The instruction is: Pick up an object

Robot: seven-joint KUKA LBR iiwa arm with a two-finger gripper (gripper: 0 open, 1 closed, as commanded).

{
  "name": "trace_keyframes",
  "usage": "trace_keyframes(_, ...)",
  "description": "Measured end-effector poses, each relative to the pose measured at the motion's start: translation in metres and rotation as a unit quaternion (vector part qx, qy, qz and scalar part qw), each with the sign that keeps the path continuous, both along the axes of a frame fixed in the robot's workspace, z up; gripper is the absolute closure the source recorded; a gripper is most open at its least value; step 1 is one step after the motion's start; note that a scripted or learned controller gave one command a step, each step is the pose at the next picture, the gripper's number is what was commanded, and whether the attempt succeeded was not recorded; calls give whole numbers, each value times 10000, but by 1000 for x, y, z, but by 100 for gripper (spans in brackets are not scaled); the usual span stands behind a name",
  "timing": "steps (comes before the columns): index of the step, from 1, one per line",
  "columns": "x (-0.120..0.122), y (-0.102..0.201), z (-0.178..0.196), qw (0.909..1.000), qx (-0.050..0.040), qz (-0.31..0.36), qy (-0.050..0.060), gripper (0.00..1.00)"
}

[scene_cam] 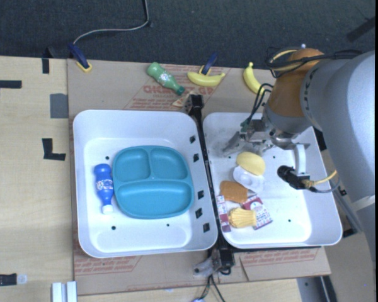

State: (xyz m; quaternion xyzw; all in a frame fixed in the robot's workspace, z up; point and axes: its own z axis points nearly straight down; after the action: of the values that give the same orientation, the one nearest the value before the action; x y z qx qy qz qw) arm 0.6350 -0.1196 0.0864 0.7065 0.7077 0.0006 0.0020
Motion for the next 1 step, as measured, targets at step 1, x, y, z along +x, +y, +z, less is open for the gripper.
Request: trace_keyframes(1, -21, -14, 0, 10000, -3, 1, -7, 0)
